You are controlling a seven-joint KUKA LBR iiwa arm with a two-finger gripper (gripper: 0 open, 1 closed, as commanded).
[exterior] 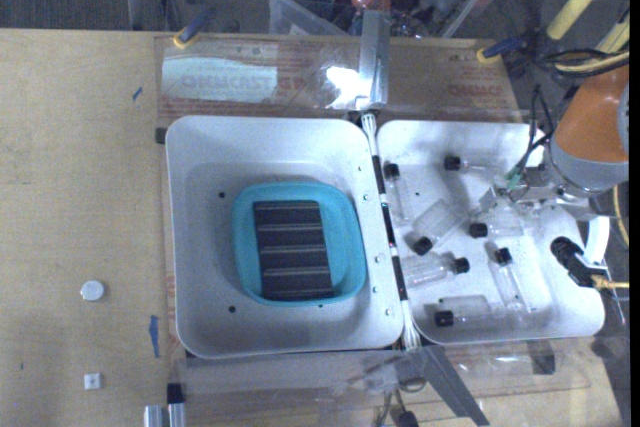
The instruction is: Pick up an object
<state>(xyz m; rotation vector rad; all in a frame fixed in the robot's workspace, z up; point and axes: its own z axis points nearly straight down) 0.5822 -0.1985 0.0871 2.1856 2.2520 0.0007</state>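
Two shallow white bins sit side by side on the bench, the left bin [190, 245] and the right bin [570, 320], their inner walls touching along a shared seam that runs from far to near. In the left bin a turquoise tray [245, 215] lies flat near the middle, with a dark ribbed insert [292, 248] resting inside it; its central position leaves bare floor on all sides. The right bin holds the likely pick targets: several small clear vials with black caps [437, 213], scattered loosely and lying on their sides at mixed angles, some just beside one another, some well apart (this reads as a dumped load, not an arranged one). The arm [592, 130] reaches in from the right, its orange band above the far right part of that bin, and the gripper [520, 190] hangs low over the vials there. Whether the end effector is apart or together cannot be told, as the tip merges with the clear items beneath it, and nothing can be confirmed as held. In my judgement the pick is not yet made. Risk noted: clear, round vials lying flat may roll or slip from a pinch, and close neighbours may be nudged
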